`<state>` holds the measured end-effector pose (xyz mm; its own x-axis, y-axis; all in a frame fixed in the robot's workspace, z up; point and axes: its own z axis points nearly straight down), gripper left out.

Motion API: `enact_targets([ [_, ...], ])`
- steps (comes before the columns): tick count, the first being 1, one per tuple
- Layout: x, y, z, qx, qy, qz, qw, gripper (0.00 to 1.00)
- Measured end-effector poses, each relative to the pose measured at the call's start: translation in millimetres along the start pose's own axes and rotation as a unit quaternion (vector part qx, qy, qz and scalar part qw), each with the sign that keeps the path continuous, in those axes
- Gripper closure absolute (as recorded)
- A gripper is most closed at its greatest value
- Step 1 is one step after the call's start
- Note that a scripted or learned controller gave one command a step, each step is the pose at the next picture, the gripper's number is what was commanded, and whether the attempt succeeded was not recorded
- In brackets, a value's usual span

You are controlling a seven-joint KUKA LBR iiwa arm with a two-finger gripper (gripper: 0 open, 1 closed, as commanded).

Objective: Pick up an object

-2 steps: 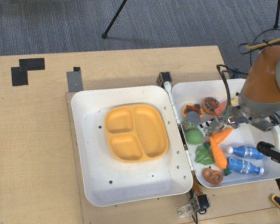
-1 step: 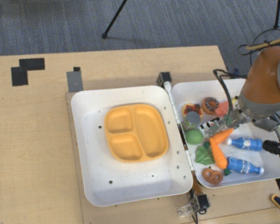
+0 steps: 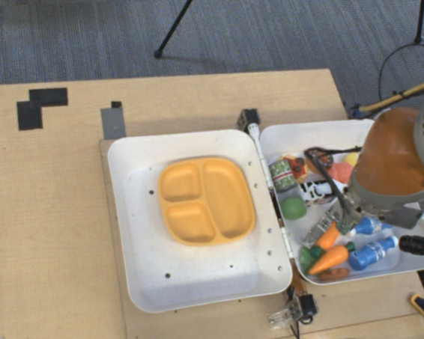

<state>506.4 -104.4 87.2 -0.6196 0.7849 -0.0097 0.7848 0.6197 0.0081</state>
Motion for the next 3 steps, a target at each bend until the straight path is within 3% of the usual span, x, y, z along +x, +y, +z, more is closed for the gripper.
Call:
enact_targets([
  [1,-1,2,-11,-0.003,-0.003,0.001,1.0,1.0],
  [2,34,11,-98,0.003,0.003,0.114,0.9935,1.0],
  [3,34,11,-98,0.003,0.003,0.115,0.9934,0.0],
])
